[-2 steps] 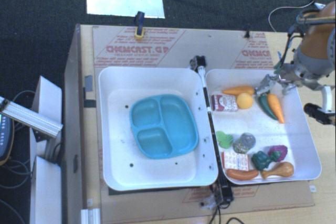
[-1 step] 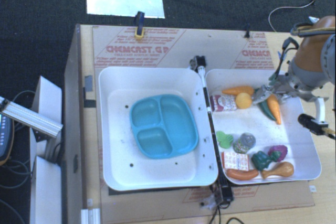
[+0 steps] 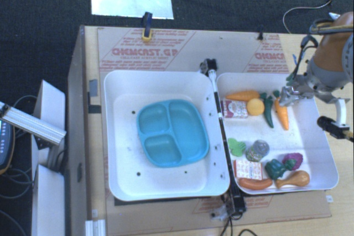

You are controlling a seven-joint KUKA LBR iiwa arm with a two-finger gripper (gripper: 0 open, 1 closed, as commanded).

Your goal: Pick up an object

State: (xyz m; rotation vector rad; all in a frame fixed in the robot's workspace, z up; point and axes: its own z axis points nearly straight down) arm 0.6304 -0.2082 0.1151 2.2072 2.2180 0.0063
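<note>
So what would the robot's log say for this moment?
claw: above right bin, near carrot | holding: can't tell | blue plate: left bin

Looking like a robotics lab: grey-and-orange robot arm (image 3: 332, 58) reaching over cardboard-topped bench (image 3: 166, 47), loose black cables (image 3: 310, 8) trailing across dark carpet (image 3: 44, 8).

Single arm (image 3: 332, 55) enters from the right, orange band uppermost, grey wrist angled down and leftward. Gripper (image 3: 289, 95) sits low at its end; jaw spacing indiscernible.
</note>
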